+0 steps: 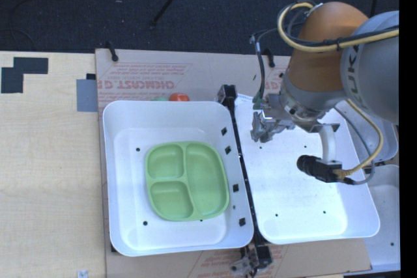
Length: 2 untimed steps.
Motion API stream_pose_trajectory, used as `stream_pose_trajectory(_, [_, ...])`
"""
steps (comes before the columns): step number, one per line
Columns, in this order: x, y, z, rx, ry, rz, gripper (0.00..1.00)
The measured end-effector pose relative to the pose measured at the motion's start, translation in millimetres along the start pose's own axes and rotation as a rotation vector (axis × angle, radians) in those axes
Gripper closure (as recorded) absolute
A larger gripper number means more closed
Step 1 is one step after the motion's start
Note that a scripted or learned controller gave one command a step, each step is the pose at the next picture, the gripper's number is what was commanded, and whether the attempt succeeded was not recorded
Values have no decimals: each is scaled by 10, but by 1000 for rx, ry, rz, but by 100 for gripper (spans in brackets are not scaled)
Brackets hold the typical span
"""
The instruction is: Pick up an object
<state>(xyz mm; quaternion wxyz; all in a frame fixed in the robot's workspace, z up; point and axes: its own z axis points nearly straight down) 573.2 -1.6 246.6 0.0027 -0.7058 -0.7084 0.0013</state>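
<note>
Hand (262,129), grip unreadable, hangs near right bin's (306,231) left wall; green plate (186,180) centres left bin (124,172).

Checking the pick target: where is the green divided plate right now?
The green divided plate lies flat in the left white bin, near its centre, left of the black divider clips.

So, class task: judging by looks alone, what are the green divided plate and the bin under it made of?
Green divided plate: probably moulded plastic, matte, given its even pastel colour and soft rounded compartment ridges. Left bin: likely plastic too, smooth white with a slight sheen and rounded corners; metal cannot be ruled out.
</note>
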Motion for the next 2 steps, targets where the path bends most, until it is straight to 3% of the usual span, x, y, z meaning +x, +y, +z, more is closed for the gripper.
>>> stream_pose_trajectory(2, [1089,-197,178,1,-1,-1,100])
